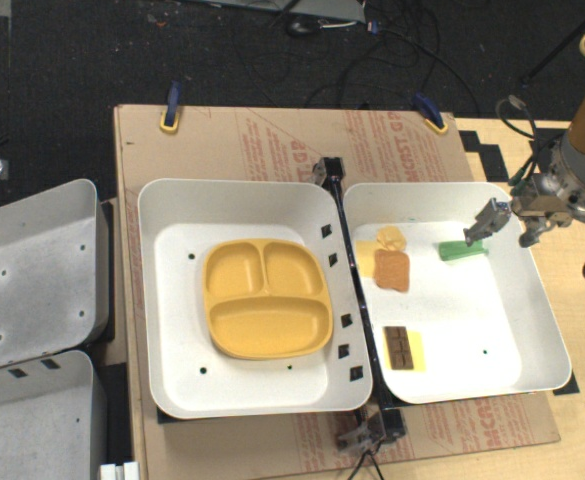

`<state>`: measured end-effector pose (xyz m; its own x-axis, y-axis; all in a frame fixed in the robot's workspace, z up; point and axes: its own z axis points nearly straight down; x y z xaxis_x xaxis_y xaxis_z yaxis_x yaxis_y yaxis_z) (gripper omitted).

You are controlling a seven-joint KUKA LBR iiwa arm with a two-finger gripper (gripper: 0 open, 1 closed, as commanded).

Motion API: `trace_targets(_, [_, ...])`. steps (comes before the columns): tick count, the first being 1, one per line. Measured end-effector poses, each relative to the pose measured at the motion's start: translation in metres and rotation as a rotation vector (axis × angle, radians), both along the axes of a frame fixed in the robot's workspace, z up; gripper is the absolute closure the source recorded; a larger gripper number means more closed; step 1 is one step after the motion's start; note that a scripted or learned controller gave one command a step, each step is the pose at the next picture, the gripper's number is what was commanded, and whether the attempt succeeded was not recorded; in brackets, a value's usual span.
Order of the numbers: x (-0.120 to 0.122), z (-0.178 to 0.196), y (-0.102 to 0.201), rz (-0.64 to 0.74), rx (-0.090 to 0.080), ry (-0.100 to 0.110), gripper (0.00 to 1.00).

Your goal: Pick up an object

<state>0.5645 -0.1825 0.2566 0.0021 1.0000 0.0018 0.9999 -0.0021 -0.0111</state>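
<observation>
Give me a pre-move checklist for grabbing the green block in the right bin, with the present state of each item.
1. Target in view: the flat green block lies uncovered in the right white bin. Ok.
2. Gripper position: over the bin's far right part, just beside the block's right end. Ok.
3. Block between the fingers: not seen there. Not ok.
4. Finger opening: cannot tell.
5. Room around target: the orange-brown bread-shaped piece lies apart, to the block's left. Ok.
6. Other items out of the way: the brown and yellow rectangular piece lies near the front, the yellow divided plate in the left bin. Ok.

Arm (584,158) cut off at right edge.
</observation>
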Motion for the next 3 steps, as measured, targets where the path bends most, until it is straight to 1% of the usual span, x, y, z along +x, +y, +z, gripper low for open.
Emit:
trace_targets(1, [0.002, 0.006, 0.0, 0.003, -0.003, -0.011, 0.0])
trace_targets(2, [-0.004, -0.043, -0.007, 0.0, -0.001, -0.007, 0.0])
trace_targets(3, [0.004, -0.102, -0.006, 0.002, -0.001, -0.006, 0.0])
